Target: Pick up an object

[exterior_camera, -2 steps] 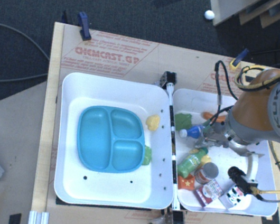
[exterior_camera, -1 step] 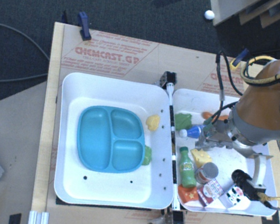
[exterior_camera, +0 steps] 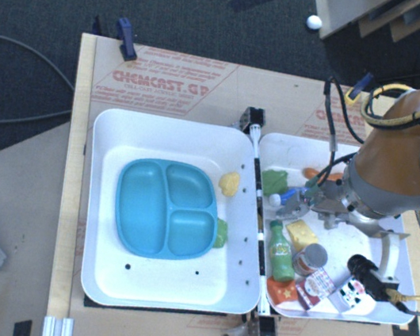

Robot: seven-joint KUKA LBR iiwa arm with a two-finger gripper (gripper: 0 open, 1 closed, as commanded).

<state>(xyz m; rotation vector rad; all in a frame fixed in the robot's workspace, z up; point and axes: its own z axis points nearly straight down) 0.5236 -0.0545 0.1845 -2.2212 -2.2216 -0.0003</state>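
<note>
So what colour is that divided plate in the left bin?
Light blue; the divided plate shows clearly in the camera view.

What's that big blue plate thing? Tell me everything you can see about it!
The blue plate looks like smooth plastic, with rounded corners and three sections: one long, two smaller. All three look bare. It lies flat and a bit turned in the left bin. A small green thing touches its right edge, and a yellow lump sits just beyond its upper right corner.

The arm (exterior_camera: pixel 405 157) reaches in from the right, its orange band uppermost. Its hand (exterior_camera: pixel 294 204) hangs low, pointing left.
</note>
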